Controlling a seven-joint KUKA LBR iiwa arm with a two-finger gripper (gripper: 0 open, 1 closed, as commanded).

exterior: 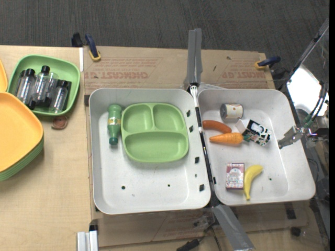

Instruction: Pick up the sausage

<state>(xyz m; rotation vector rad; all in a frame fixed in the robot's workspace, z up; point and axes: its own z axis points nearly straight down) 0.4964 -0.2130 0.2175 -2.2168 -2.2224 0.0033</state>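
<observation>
Sausage [216,125]: orange-brown, lying in the right bin [277,101], near its left wall, roughly level, left end slightly higher.
Carrot [226,138]: just below the sausage, nearly parallel to it, tip pointing left; the two lie close, contact unclear.
Can [231,111]: small, on its side, just above the sausage's right end.
Toy [256,132]: black-and-white item right of the carrot's thick end, too small to identify.
Box [235,175]: small red carton, lower part of the right bin.
Banana [250,179]: just right of the box, curved, stem end pointing down.
Gripper [287,140]: at the right bin's right edge, a thin metal piece pointing left into the bin, well apart from the sausage; whether its jaws are spread or pressed together I cannot tell.
Left bin [104,182]: holds a green tray and a bottle.
Tray [154,132]: green, three compartments, upper middle of the left bin.
Bottle [114,123]: green, lying along the tray's left side, just beside it.
Bench left side: a green dish [70,72] holding several small dark-capped vials [42,88]; yellow plates [18,135] stacked at the left edge.
Clamps: one blue-yellow at the cardboard's top left [92,47], one at the top right [268,63].
</observation>
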